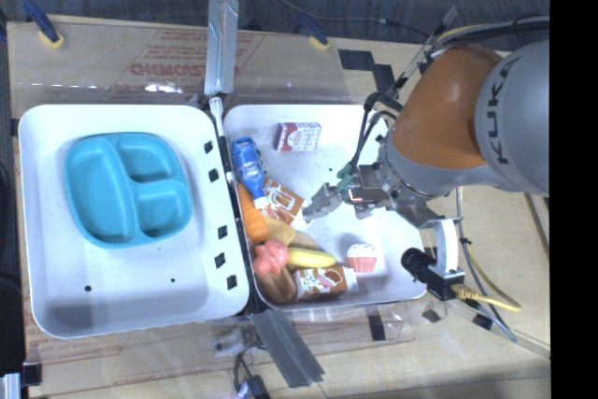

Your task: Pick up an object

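Observation:
My gripper (pixel 316 206) hangs over the middle of the right bin (pixel 322 165), its grey fingers pointing left toward a heap of toy food along the bin's left wall. Nothing shows between the fingers. The heap holds a blue bottle (pixel 248 163), an orange carrot (pixel 252 218), a small brown-and-white packet (pixel 283 201), a yellow banana (pixel 311 257), a pink piece (pixel 270 259), a brown carton (pixel 322 280) and a cupcake (pixel 363 257). A small red-and-white milk carton (pixel 297 136) lies alone near the bin's far side.
The left bin (pixel 56 290) holds a blue divided plate (pixel 129 185). A metal divider bar (pixel 220 47) stands between the bins at the back. The arm's orange band and grey body (pixel 467 121) overhang the right bin's right side.

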`<act>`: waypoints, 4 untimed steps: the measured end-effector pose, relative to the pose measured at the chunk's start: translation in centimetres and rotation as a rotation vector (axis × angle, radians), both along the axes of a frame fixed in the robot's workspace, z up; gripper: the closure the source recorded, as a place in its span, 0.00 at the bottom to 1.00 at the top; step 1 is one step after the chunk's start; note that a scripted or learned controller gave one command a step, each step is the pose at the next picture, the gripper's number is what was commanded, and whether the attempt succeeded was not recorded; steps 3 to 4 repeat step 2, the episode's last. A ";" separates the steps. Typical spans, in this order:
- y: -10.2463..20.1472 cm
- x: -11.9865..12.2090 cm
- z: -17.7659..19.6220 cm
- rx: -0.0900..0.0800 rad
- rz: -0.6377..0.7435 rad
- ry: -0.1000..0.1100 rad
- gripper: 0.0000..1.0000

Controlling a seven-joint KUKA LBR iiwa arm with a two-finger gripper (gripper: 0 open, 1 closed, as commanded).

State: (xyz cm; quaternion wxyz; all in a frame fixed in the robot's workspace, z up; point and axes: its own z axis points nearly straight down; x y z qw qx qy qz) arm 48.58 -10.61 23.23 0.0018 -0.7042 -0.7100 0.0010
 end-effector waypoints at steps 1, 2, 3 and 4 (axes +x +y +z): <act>0.0 -0.6 0.9 -0.001 0.129 -0.003 0.00; -4.3 -1.2 -9.5 0.003 0.221 0.006 0.00; -4.3 -1.2 -9.5 0.003 0.221 0.006 0.00; -4.3 -1.2 -9.5 0.003 0.221 0.006 0.00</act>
